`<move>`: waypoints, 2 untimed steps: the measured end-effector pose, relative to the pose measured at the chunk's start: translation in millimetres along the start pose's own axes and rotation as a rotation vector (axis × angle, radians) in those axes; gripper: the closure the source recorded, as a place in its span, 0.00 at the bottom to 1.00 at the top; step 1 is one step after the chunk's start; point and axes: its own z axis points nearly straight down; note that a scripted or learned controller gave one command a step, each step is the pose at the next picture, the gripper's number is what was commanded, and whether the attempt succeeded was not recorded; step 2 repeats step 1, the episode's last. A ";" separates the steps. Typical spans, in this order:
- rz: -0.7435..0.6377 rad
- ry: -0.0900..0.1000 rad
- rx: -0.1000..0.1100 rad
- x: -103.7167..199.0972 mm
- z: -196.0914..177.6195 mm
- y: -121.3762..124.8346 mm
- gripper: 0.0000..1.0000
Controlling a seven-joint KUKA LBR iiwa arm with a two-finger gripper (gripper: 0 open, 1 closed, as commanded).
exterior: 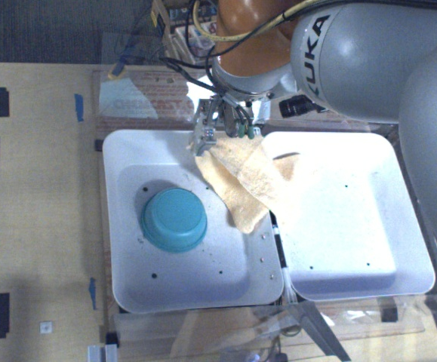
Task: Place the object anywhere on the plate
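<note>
A cream-yellow cloth [244, 179] hangs in folds across the inner walls where the two bins meet, its lower tip over the left bin. My gripper [224, 132] is at the cloth's top edge, near the far rim of the bins, and its fingers are shut on the cloth's upper corner. The blue round plate [174, 219] lies in the left bin [127, 277], to the lower left of the cloth and apart from it.
The right bin [346, 232] has only small dark specks beyond the cloth's edge. The arm's grey body covers the top right of the view. Cables and a taped panel [139, 96] lie behind the bins.
</note>
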 end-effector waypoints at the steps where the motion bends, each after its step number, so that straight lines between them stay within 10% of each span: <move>1: 0.000 0.000 0.000 -0.1 -0.3 -0.1 0.00; 2: 0.000 0.000 0.000 -0.1 -0.3 -0.1 0.00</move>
